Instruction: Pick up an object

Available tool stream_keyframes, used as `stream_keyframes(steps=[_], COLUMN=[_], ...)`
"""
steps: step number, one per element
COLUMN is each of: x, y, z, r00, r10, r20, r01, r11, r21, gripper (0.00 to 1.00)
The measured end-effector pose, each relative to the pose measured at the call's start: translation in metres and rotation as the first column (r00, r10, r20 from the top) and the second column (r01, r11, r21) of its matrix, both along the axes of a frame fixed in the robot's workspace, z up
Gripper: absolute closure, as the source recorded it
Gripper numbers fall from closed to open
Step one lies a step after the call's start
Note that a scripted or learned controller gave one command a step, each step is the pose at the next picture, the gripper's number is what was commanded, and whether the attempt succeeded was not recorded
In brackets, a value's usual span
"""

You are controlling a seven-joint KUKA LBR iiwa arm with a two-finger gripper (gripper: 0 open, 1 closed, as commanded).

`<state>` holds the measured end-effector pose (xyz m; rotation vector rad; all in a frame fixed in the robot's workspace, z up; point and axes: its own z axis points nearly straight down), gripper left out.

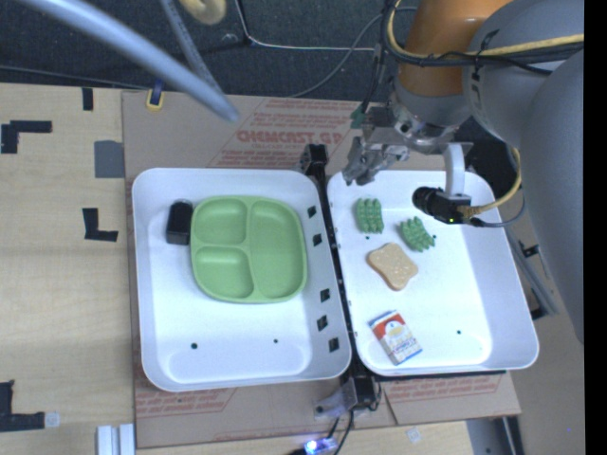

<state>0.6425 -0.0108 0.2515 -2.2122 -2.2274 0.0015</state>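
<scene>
- Closest to me, near the front edge of the right-hand shallow white bin, lies a small red-and-white carton with a blue end, flat on the bin floor and turned at a slant.
- A little further in, near the middle of that bin, a tan slice of toy bread lies flat, well apart from the carton.
- Just behind the bread sit two green knobbly plastic pieces: one just beyond the bread toward the right edge, the other nearer the bin's left wall. They lie apart from each other.
- In the left-hand shallow white bin, a light green plastic plate with three compartments lies in the middle, and a small black block rests against its left rim.
- At the far edge of the right bin, the gripper of the grey arm with its orange band hangs over the back left corner, just behind the nearer green piece; nothing sits between its fingers, and I cannot tell how far apart they are.
- The bins stand on a brown cardboard sheet spread over the pale wooden table.
</scene>
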Motion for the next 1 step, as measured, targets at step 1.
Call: stream_keyframes(steps=[1], x=[-0.0082], y=[0.0597], z=[-0.0059], r00=[1.000], r10=[0.000], r20=[0.000], r01=[0.000], r11=[1.000], r21=[0.000], gripper=[1.00])
